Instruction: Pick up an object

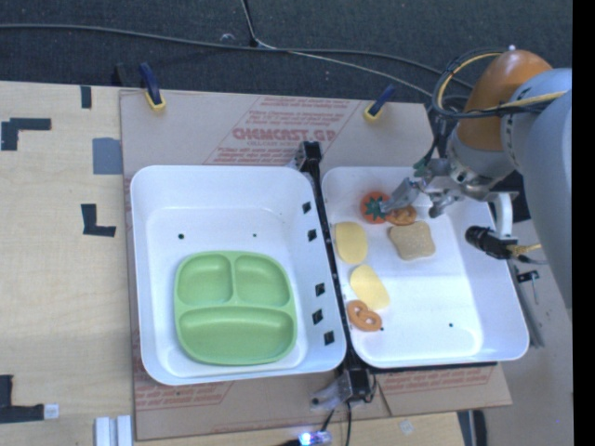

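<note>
The right bin holds several toy foods. A red-orange piece with a green top lies near its back, beside a tan bread slice. Two yellow pieces and an orange ring lie along the bin's left side. My gripper hangs over the back of this bin, open. Its left finger reaches down next to the red-orange piece, and its right finger stands just above the bread slice. Nothing sits between the fingers.
The left bin holds a green divided plate. A black divider with clips runs between the bins. The grey arm with its orange band and cables crowds the right bin's back right corner.
</note>
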Controlling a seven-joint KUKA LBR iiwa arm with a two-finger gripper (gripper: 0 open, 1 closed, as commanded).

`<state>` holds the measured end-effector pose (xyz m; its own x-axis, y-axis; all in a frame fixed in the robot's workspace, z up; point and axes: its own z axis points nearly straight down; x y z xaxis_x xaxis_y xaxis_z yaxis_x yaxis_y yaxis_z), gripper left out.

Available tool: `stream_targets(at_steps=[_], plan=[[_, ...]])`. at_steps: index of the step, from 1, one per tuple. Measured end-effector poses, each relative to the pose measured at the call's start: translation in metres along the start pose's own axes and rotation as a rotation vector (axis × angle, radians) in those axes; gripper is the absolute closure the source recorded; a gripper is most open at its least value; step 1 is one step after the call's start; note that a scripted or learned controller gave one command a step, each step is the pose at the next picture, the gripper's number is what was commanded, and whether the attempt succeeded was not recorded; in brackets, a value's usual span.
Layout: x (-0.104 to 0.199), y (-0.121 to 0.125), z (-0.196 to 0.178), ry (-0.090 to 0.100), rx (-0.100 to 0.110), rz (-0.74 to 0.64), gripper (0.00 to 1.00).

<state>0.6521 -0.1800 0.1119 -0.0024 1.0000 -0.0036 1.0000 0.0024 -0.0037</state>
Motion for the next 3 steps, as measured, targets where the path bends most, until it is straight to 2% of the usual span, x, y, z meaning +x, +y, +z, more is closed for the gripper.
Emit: stream_targets(at_steps=[1, 2, 3], plan=[[0.001, 0.001, 0.028, 0.001, -0.004, 0.000, 0.00], [0.000, 0.001, 0.015, -0.001, -0.005, -0.001, 1.00], [-0.001, 0.001, -0.049, 0.002, -0.009, 0.001, 1.00]])
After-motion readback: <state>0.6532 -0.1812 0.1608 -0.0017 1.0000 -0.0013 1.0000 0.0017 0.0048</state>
